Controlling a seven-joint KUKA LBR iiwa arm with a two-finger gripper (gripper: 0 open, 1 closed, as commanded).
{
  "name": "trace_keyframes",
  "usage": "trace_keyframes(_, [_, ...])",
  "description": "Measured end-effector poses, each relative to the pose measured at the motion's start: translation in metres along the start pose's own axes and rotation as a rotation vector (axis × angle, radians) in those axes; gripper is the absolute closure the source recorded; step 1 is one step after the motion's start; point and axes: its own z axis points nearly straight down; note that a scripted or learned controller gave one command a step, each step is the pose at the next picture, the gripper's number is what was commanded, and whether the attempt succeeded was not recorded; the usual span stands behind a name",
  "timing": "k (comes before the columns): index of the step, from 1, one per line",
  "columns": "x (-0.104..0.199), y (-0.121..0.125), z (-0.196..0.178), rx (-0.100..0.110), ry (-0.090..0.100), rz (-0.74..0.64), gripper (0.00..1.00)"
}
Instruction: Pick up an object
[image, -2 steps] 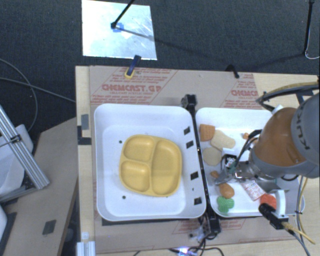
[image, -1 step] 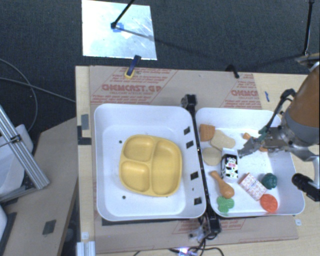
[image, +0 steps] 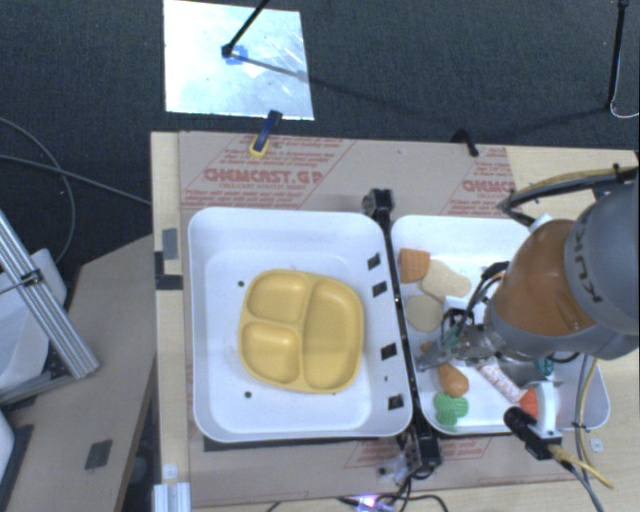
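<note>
The arm reaches in from the right over the right bin (image: 460, 232). Its gripper (image: 447, 352) hangs low near that bin's left wall, among the food items. Just below it lies a small orange-brown piece (image: 455, 380), and below that a green broccoli-like piece (image: 450, 409). Above the gripper sit a pale beige piece (image: 423, 313), a cream block (image: 446, 281) and an orange block (image: 414, 265). A pink-and-white stick (image: 495, 378) and a red-orange piece (image: 528, 403) lie partly under the arm.
The left bin (image: 215, 300) holds a yellow divided plate (image: 300, 330). A black divider (image: 395, 320) runs between the bins. Cardboard underlies both. Cables hang from the wrist at the lower right (image: 570, 440).
</note>
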Motion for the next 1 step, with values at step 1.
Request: trace_keyframes(1, [-0.0013,-0.0010,-0.0141,0.008,0.004,0.004,1.00])
